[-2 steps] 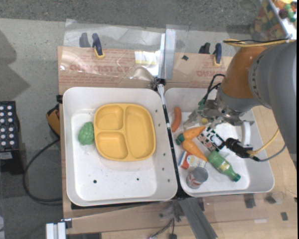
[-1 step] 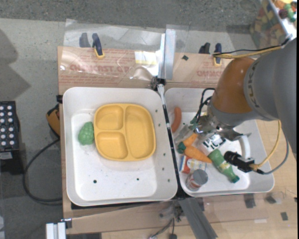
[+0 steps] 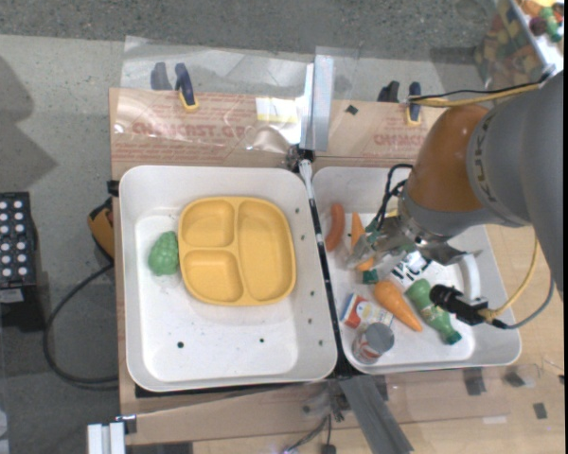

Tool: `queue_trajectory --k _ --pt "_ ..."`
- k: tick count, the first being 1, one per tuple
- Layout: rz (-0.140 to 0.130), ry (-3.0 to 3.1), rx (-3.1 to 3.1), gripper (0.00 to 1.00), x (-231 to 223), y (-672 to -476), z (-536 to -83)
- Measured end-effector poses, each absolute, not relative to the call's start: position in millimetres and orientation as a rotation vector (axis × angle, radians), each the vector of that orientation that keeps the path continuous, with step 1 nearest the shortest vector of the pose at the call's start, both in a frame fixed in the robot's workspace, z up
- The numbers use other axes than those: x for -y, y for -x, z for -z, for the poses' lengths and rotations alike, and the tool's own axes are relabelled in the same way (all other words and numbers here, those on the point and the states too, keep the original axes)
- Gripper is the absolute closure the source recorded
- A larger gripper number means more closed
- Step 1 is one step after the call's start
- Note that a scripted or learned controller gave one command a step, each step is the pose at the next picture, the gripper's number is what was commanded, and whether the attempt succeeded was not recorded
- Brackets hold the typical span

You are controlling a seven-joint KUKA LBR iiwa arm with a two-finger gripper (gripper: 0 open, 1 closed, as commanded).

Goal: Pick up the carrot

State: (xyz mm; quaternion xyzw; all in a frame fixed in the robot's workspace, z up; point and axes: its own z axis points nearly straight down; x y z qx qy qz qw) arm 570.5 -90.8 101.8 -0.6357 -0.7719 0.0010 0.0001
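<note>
On a wooden bench (image 3: 218, 126) over grey floor (image 3: 170, 8), the left bin (image 3: 151, 348) holds a yellow divided plate (image 3: 237, 250), while the carrot (image 3: 398, 305) lies in the right bin (image 3: 497, 348) just below the gripper (image 3: 383, 244), whose state cannot be determined.

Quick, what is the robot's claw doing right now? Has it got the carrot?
Gripper: down in the right bin, cannot tell if it's open or closed. The carrot lies loose beside it.

Robotics lab: clamped bench (image 3: 218, 126), white bins (image 3: 133, 282), cabling (image 3: 66, 301).
</note>
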Motion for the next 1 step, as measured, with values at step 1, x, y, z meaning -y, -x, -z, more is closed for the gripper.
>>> queue_trajectory --k 1 --pt "-0.005 2.291 2.152 1.0 72.5 -620.0 -192.3"
